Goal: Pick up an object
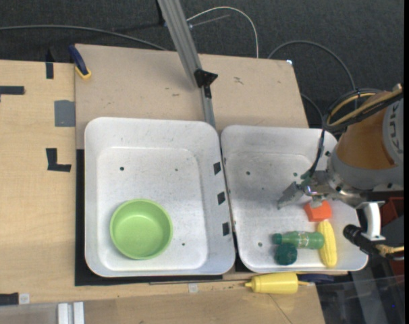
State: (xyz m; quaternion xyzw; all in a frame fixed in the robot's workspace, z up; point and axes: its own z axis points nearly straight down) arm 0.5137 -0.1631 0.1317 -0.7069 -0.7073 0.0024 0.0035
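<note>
1. Yellow bottle (275, 283) lies on the bench edge, nearest; beyond it, in the right bin (258, 147), lie a green bottle (299, 239) lengthwise left-right and corn (328, 242) pointing near-far.
2. Orange block (318, 212) sits just behind them; gripper (293, 193) hovers beside it, fingers apart, empty.
3. Approach step, I judge; next: centre over the block, descend, close.

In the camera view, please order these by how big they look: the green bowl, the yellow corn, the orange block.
1. green bowl, clearly the largest
2. yellow corn
3. orange block, partly hidden by the gripper, so it may be bigger than it looks
</note>
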